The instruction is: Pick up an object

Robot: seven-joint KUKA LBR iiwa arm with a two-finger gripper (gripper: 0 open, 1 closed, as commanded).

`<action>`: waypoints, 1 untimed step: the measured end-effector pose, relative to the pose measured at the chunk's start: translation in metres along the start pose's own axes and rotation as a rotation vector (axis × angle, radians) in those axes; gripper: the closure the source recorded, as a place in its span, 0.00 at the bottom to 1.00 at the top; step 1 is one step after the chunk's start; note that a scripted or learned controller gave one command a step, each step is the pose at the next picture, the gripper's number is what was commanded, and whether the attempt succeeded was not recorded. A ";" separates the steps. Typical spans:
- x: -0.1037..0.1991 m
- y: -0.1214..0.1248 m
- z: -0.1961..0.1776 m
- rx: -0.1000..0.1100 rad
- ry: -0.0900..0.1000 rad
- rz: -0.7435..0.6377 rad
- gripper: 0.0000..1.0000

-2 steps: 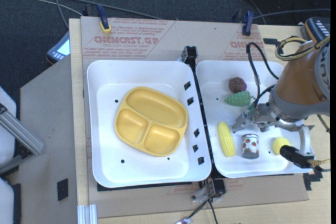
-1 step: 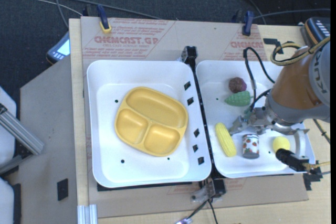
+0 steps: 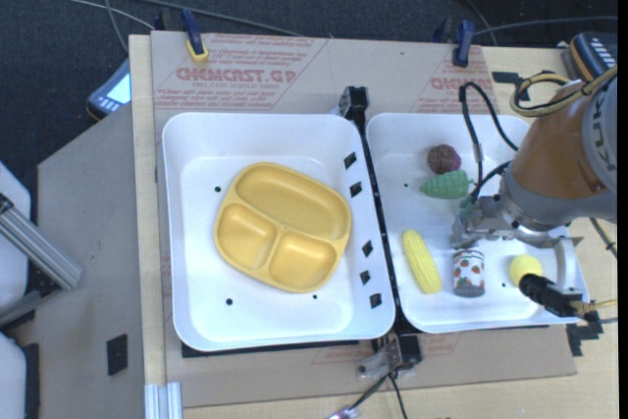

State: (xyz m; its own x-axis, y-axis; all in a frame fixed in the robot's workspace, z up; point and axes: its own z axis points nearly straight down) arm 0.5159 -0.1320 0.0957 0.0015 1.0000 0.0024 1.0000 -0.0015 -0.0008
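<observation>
The right bin [image 3: 392, 152] holds a yellow corn cob [image 3: 422, 261], a small can with a red label [image 3: 469, 272], a green leafy toy [image 3: 446, 185], a dark red round fruit [image 3: 444, 158] and a yellow lemon-like piece [image 3: 525, 268]. My gripper [image 3: 473, 226] hangs low in this bin, just above the can and right of the corn cob. The wrist hides its fingers from this angle. Nothing shows between them.
The left bin [image 3: 186, 211] carries a yellow divided plate [image 3: 283, 226]. A black divider with clips runs between the bins. Cables loop over the right bin's far side, and the arm's body covers its right edge.
</observation>
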 end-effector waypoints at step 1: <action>-0.006 -0.006 -0.048 -0.005 -0.004 -0.001 1.00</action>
State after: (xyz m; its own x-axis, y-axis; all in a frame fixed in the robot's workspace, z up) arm 0.5104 -0.1384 0.1438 0.0007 1.0000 -0.0013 1.0000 -0.0007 0.0044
